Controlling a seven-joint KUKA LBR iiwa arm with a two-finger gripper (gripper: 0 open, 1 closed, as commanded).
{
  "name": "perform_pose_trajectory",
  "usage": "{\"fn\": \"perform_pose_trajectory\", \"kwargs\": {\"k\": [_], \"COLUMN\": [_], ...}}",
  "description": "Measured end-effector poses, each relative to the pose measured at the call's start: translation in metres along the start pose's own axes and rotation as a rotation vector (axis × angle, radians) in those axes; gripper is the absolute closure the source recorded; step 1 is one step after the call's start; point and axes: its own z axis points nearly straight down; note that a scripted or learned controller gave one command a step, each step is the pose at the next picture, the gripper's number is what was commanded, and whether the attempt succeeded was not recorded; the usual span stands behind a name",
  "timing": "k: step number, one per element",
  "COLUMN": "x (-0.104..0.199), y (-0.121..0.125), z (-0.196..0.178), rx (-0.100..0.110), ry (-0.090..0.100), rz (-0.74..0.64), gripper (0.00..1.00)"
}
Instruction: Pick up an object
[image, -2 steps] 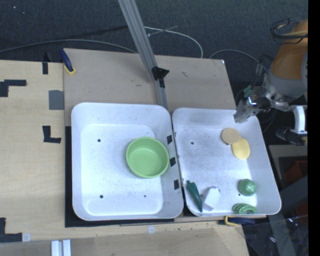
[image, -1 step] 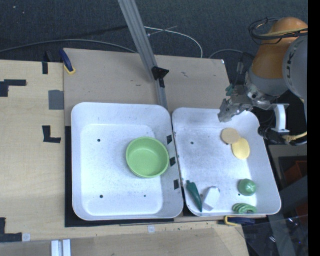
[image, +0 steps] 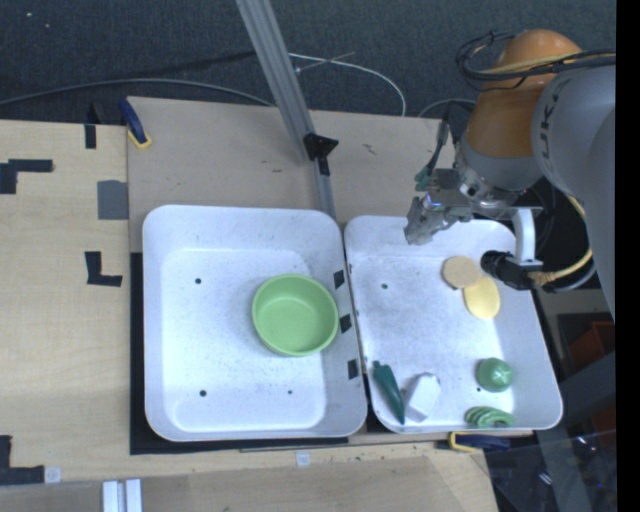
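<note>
1. Pale wooden bench top (image: 60, 330) carries two shallow white plastic bins side by side, with dark floor and loose cables behind.
2. Left white bin (image: 180, 235) holds a round light-green plastic bowl (image: 294, 315), sitting upright near its middle.
3. Right white bin (image: 385, 330) holds the smaller pieces: a flat tan disc (image: 460, 271) touching a yellow oval piece (image: 483, 299) near the far right side, a small green ball-like object (image: 493, 374) lower down, a ribbed green piece (image: 489, 416) at the near right corner, and a dark green strip (image: 388, 390) beside a white block (image: 423, 393) along the near edge.
4. Step in hand, as I judge it: the approach. The grey two-finger gripper (image: 422, 228) hangs over the far edge of the right bin, tilted down and leftward, with nothing seen between its tips.
5. Whether the tips stand apart or together I cannot tell; they read as one dark blur.
6. It touches no object; the tan disc lies nearest, just to its right and nearer the camera.
7. Next move, in my judgement, calls for centring over one chosen piece, then a straight descent; flat pieces like the disc look hard to pinch, the ball-like one easier.
</note>
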Motion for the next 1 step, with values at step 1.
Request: {"fn": "perform_pose_trajectory", "kwargs": {"k": [1], "x": [0.0628], "y": [-0.0004], "z": [-0.0023], "rx": [0.000], "ry": [0.000], "rz": [-0.001], "gripper": [1.00]}}
